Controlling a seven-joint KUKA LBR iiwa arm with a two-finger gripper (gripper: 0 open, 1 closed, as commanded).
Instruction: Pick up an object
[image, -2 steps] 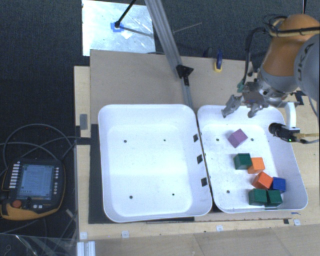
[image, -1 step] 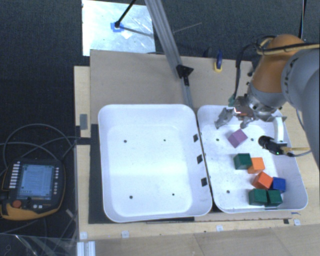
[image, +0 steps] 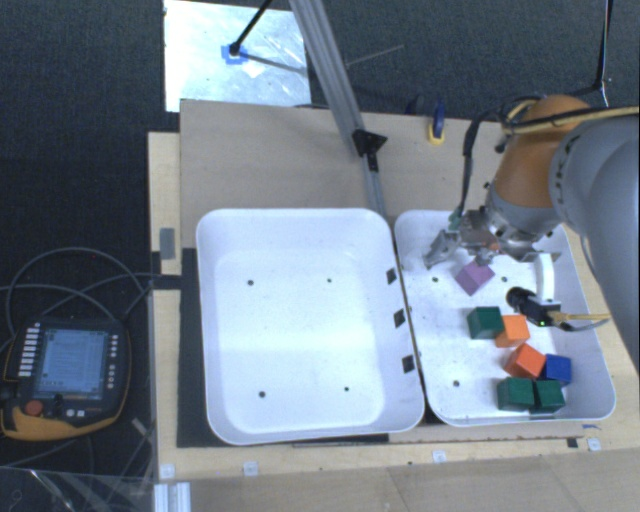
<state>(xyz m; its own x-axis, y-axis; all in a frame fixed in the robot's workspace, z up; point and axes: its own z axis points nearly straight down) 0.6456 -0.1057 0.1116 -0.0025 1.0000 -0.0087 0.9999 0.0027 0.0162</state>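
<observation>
**Purple block under the gripper**

Purple block (image: 475, 275) lies tilted in the right bin (image: 432, 395), just below the gripper (image: 470, 247); whether it is gripped or merely beside it, I cannot tell. Green, orange and blue blocks (image: 526, 367) cluster nearer the front corner, likely left for other tries. Both white bins sit on a tan bench (image: 280, 150), dark carpet around, a teach pendant (image: 62, 375) at left.

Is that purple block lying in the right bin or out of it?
In. The purple block lies on the right bin's white floor, just below the gripper.
</observation>
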